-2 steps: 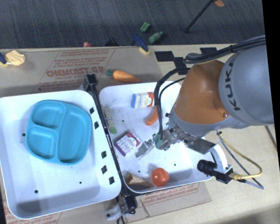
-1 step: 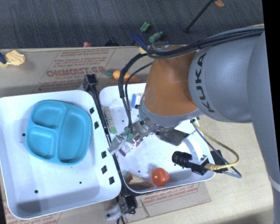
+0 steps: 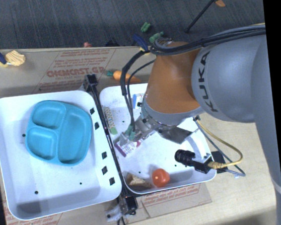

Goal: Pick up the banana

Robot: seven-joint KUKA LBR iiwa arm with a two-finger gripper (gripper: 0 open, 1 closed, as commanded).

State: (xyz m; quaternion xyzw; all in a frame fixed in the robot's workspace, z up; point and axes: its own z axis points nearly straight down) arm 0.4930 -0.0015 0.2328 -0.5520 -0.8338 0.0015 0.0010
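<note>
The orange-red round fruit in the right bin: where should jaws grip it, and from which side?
Probably across its middle, from straight above. The fruit is round, and the bin wall and a brown item crowd its sides.

Bins: smooth white plastic, faintly glossy. Tray: smooth blue plastic with a soft sheen. Arm: grey casing, smooth and semi-gloss; orange band, smooth with a satin look. Sheet under the bins: matt brown cardboard, printed red. Desk: pale, matt surface. Tomato: smooth, glossy red skin.
</note>
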